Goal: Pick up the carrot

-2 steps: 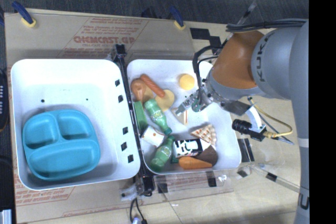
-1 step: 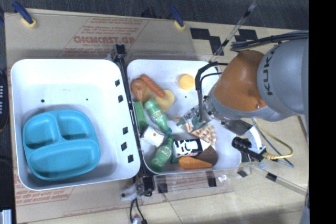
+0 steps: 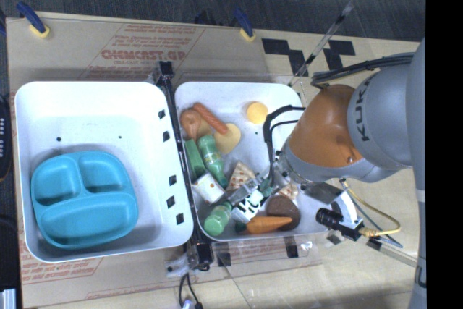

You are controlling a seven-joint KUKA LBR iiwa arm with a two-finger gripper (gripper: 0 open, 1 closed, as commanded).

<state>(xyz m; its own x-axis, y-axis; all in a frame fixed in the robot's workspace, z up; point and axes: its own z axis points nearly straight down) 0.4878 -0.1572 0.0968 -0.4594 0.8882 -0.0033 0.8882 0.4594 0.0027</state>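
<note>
Tool [image 3: 255, 193]: low in right white bin [image 3: 217, 92], grip state could not be told.
Long orange carrot [image 3: 269, 225]: lay just below tool, long axis roughly left-right.

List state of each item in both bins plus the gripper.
carrot: lying flat, near edge of right bin, not gripped
second carrot: lying at the far left of that bin
green bottle: on its side
blue tray: flat in left bin
gripper: low over the pile, finger state unclear
</note>
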